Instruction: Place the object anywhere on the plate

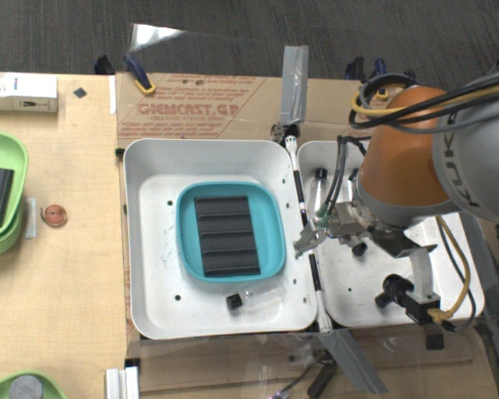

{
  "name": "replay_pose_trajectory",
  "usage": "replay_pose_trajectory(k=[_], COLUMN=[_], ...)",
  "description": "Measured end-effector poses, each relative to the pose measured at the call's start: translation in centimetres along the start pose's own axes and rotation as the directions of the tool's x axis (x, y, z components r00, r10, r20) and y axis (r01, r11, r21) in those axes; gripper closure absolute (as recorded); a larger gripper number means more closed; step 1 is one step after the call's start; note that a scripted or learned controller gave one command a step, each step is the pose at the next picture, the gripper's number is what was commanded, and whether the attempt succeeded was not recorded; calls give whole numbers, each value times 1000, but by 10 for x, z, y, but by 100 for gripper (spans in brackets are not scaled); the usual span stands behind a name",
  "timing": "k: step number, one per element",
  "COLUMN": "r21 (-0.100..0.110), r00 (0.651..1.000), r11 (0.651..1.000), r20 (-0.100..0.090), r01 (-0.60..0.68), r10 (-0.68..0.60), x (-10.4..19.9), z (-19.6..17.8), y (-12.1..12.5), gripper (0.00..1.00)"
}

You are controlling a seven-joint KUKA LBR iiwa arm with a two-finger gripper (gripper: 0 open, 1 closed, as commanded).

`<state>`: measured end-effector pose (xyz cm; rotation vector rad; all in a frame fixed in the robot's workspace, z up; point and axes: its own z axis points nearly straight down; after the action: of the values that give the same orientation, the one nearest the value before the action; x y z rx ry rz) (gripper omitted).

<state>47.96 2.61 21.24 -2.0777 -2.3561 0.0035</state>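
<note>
A teal square plate (pixel 188 223) lies in the middle of the left white bin (pixel 141 248), and a black ridged block (pixel 227 235) rests on it. Just below the plate, on the bin floor, a small clear tube with a black cap (pixel 251 297) lies on its side. A second clear tube (pixel 318 191) lies in the right bin (pixel 349 302), close to the divider. My gripper (pixel 309 241) hangs over the wall between the two bins, right of the plate and above the capped tube. The orange wrist band hides much of it, and I see nothing held.
A cardboard sheet (pixel 195 102) lies behind the bins. On the wooden bench to the left are a green tray (pixel 12 214), a small reddish disc (pixel 55 214) and a white box (pixel 21 94). Arm cables and black fittings (pixel 399 293) hang over the right bin.
</note>
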Motion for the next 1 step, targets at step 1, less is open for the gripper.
replay_pose_trajectory(k=[1], r21=[1], r00=[1000], r11=[1000], r20=[1], r01=[-1], r10=[1], x=[-1], z=[-8], y=[1], gripper=[100])
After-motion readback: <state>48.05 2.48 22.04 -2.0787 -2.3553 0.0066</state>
